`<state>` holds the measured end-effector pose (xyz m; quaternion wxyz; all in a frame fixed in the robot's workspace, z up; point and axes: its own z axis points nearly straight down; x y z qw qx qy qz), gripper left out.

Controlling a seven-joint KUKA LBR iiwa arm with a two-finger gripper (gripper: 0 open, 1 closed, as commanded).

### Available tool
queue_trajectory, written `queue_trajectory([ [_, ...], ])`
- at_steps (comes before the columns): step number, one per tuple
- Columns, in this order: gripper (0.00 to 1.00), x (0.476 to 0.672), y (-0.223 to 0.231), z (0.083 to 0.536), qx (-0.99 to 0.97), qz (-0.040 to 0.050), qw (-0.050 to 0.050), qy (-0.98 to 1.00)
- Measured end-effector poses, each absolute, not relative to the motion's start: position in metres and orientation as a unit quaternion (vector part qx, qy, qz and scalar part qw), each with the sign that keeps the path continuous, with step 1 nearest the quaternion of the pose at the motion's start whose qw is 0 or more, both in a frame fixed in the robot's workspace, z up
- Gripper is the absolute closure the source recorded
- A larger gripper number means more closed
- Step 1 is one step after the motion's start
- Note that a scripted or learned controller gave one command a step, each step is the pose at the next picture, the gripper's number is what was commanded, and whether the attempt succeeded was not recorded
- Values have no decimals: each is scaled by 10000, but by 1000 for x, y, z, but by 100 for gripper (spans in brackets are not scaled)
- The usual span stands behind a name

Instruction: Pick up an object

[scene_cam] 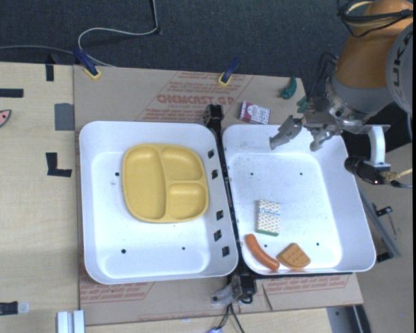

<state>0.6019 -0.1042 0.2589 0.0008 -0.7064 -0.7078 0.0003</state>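
My gripper hangs over the far edge of the right bin, its two grey fingers spread apart with nothing between them. Lower in that bin lie a white and green sponge, an orange-red toy sausage and a tan cracker-shaped piece, all well below and left of the gripper. The left bin holds a yellow divided plate.
A small red and white packet lies on the cardboard just behind the right bin. Black clips join the two bins along the middle. A cable and blue-yellow clamps sit at the back.
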Motion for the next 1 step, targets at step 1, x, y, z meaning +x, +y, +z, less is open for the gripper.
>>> queue_trajectory([
  [1, 0, 494, -108, 149, -7072, 11, 18, -7070],
])
